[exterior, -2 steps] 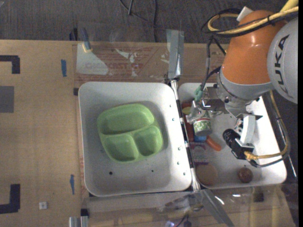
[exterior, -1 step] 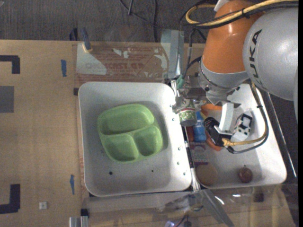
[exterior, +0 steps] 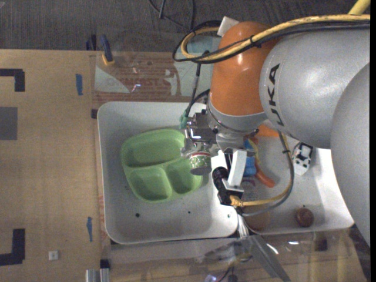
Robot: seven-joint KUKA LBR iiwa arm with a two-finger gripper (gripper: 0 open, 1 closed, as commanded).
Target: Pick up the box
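The grey KUKA arm [exterior: 317, 69] is the largest thing in view, reaching in from the right, with its orange band [exterior: 238, 69] above the wrist and a yellow cable [exterior: 258, 37] looped over it. Under it lies the pale plywood bench [exterior: 47, 157], which bears black corner marks [exterior: 14, 78], short strips of blue tape [exterior: 79, 84] and a clear plastic sheet [exterior: 138, 75] along the far side of the bins. Beyond the bench, dark grey carpet [exterior: 70, 10] runs across the top, with a black cord [exterior: 167, 2] lying on it. The left bin [exterior: 117, 216] holds a green divided tray [exterior: 155, 164], which lies flat near its middle. The right bin [exterior: 329, 210] is largely hidden by the arm. The gripper [exterior: 198, 160] hangs over the right edge of the tray, near the wall that the two bins share; whether it is wide, narrow or holding anything cannot be told from this angle. The box [exterior: 302, 156], small and white with black markings, lies in the right bin just beside the arm's lower edge, well apart from the gripper. A small brown round thing [exterior: 304, 217] rests near that bin's near wall, and an orange piece [exterior: 265, 180] and a blue piece [exterior: 251, 168] show beneath the wrist.
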